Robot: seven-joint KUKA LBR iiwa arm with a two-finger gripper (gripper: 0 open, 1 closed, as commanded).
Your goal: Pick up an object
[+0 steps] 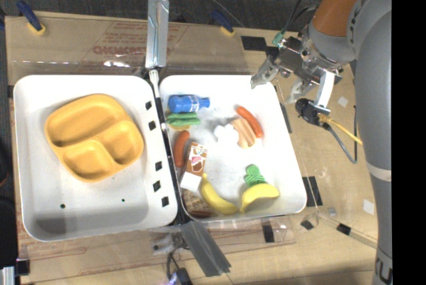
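Wooden bench (333, 164) under two shallow white bins, dark carpet beyond. Gripper (293, 80) hanging just past the upper right corner of the right bin (283, 144), above the rim, fingers spread apart with nothing between them; one finger (261, 77) over the bin's edge, the other out over the bench. Closest to the claw, down and to its left: hot dog (246, 124), lying at a slant on the bin floor, clear of the fingers. Further left, near the divider: blue bottle (186, 103), with a green pea pod (182, 120) just below it. Lower still: orange sausage (180, 147) beside a small carton (197, 157). Along the near wall: banana (216, 199), then a yellow piece with a green top (256, 189). Left bin (40, 210) holding a yellow divided tray (93, 136), well apart from the claw.
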